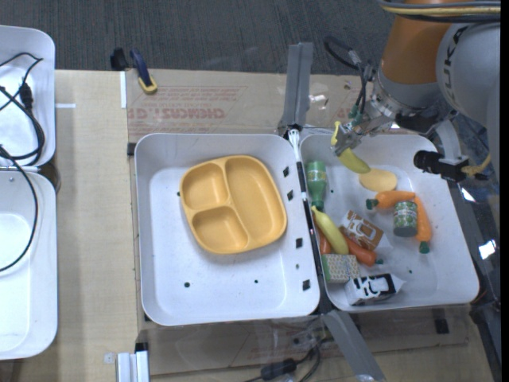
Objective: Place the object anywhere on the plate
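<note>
A yellow-orange plate [233, 203] with three compartments lies in the left bin [159, 277], and nothing is on it. Over the back left part of the right bin [457, 269] my gripper [347, 140] hangs from the grey arm with the orange band. A small yellow curved object [355, 163] dangles from its fingertips, lifted off the bin floor. The gripper appears shut on this object's top end. The plate lies well to the left of the gripper, beyond the wall between the two bins.
The right bin holds a green bottle [316, 183], a banana [328, 229], a pale oval piece [378, 181], carrots [398, 200], a small can [405, 217], a snack carton [363, 231] and a black-and-white box [374, 286]. A metal post [297, 86] stands behind the bins.
</note>
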You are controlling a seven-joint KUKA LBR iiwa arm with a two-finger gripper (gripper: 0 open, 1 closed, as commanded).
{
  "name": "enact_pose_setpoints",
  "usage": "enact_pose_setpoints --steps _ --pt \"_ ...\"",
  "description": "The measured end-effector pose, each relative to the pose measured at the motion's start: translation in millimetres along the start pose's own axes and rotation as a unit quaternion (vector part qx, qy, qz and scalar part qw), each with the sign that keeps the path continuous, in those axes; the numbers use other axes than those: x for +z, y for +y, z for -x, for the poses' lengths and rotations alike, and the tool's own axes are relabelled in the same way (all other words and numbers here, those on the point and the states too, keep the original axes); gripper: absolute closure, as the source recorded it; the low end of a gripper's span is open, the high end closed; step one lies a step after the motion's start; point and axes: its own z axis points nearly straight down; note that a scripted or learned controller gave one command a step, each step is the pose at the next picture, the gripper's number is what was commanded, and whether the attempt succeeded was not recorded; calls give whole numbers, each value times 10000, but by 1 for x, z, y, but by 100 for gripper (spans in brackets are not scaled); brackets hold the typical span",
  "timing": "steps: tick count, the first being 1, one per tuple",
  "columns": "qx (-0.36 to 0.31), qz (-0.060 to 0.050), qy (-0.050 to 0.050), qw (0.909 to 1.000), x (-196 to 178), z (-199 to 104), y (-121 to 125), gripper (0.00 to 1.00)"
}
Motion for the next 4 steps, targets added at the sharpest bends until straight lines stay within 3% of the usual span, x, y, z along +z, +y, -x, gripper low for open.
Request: enact_pose_setpoints --steps 1,2,3,4 --pt "-535 -2 8 9986 12 -50 21 100" --pt "-952 0 9 9955 12 -109 9 100" --pt "-1239 2 6 9923 25 -160 38 100" --pt "-1234 4 6 9924 25 -160 38 0"
